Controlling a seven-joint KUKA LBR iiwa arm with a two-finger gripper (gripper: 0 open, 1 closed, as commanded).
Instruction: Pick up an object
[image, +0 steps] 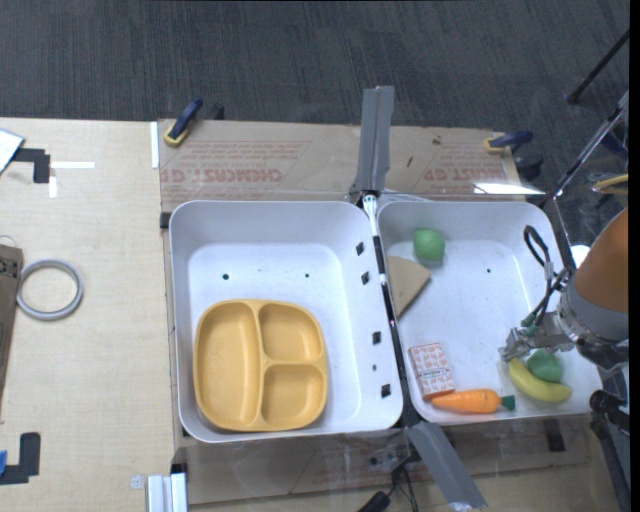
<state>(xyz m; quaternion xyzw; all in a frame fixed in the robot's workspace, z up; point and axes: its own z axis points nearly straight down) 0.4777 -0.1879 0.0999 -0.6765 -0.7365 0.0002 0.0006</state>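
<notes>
Banana (540, 385), lower right of the frame, inside the right bin (470, 225): long axis roughly left to right, tilted slightly down toward the right, ends curving upward. Green item (546, 364) lying on its upper side, touching. Gripper (527, 341) directly above both, at the banana's left end; fingertip spacing too small to tell, and nothing visibly clamped. Pick judged not yet done: approach made, grasp and lift remaining. Outward: carrot (468, 402) just left, small box (431, 368), tan wedge (406, 282), green ball (428, 245). Yellow divided plate (262, 363) in the left bin (270, 212).
</notes>
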